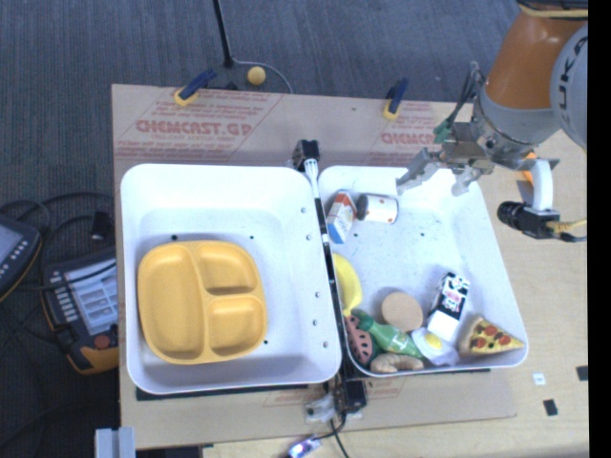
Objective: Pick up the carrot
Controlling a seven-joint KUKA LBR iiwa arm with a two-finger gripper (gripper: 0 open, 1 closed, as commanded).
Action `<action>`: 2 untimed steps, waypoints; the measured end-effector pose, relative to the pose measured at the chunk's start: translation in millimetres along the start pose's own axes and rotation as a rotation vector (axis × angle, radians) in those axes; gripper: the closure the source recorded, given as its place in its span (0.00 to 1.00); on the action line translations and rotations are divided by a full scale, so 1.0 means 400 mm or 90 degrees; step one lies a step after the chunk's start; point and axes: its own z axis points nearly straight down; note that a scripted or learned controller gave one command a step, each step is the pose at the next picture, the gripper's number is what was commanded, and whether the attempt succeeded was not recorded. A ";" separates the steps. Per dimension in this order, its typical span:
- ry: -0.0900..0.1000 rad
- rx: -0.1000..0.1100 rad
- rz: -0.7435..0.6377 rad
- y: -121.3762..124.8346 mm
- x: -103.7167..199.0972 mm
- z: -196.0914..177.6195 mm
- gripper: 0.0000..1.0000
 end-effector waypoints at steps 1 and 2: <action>0.000 0.001 0.134 -0.085 0.152 0.172 0.00; 0.000 0.001 0.189 -0.263 0.259 0.172 0.00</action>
